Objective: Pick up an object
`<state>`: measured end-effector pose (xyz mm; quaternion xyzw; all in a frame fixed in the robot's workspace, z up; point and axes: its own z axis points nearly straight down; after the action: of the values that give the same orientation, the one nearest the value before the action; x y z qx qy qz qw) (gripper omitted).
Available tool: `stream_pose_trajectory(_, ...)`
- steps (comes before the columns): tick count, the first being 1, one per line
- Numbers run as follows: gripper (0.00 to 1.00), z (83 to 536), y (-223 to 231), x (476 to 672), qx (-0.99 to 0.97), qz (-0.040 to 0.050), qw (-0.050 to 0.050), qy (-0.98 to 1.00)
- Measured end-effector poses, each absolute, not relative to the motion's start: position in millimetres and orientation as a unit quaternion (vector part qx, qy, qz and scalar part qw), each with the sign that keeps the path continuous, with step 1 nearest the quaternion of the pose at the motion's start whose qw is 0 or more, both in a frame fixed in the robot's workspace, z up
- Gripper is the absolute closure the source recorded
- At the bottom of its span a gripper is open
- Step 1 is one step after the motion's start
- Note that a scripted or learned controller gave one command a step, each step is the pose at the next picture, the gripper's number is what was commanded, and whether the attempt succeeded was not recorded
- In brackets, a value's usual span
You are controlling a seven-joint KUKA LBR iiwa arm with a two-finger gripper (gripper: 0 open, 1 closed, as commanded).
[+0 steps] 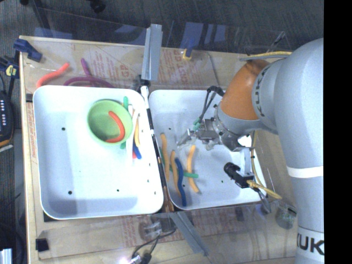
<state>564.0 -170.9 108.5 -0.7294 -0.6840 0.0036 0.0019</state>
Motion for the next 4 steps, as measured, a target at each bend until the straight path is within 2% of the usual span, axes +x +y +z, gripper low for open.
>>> stream_pose_trajectory(1, 0.0, 94, -145, 557.8, -0.689, -0.0015, -0.001, -0.725)
stream_pose_trajectory(2, 1.0, 105, -146, 558.7, -0.687, -0.0004, -0.002, -0.727)
stream_pose_trajectory(3, 0.0, 105, -146, 558.7, -0.687, -0.0002, -0.002, -0.727)
stream_pose_trajectory(4, 1.0, 115, -146, 558.6, -0.685, 0.0008, -0.002, -0.728)
